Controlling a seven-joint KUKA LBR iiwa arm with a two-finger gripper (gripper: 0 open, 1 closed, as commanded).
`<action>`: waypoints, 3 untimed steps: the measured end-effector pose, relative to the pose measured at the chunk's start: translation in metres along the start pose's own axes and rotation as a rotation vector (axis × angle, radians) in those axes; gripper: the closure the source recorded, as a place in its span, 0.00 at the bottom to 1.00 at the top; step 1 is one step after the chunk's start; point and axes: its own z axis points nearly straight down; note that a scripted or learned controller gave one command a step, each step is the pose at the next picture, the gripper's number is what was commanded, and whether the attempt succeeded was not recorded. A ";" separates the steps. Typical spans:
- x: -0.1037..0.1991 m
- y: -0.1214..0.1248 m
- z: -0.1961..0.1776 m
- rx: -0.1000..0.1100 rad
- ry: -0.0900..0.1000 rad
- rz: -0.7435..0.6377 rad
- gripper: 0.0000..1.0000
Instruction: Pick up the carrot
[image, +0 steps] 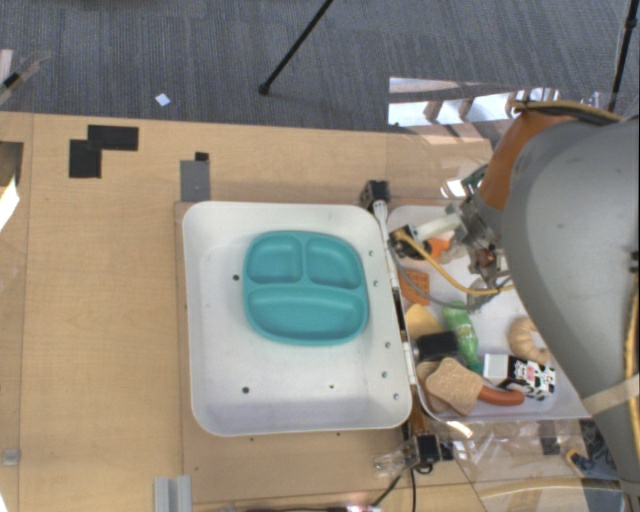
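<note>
The carrot (416, 289) looks like the small orange piece lying near the left wall of the right bin (500, 412), partly hidden by other toys. My gripper (484, 258) hangs over the upper part of that bin, up and to the right of the carrot. The bulky grey arm (575, 250) with its orange band (508, 150) covers the bin's right side. I see nothing held at the gripper.
The left bin (215, 330) holds a teal divided plate (304, 286). In the right bin lie a green piece (460, 326), a black block (437, 346), a bread slice (452, 386), a red sausage (498, 396) and a cow-print carton (531, 376). A yellow cable (445, 272) crosses above the carrot.
</note>
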 end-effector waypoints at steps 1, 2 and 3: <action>0.003 -0.002 0.000 -0.005 -0.008 -0.024 0.00; 0.003 -0.002 0.000 -0.005 -0.008 -0.026 0.00; 0.008 -0.004 -0.013 -0.007 0.005 -0.034 1.00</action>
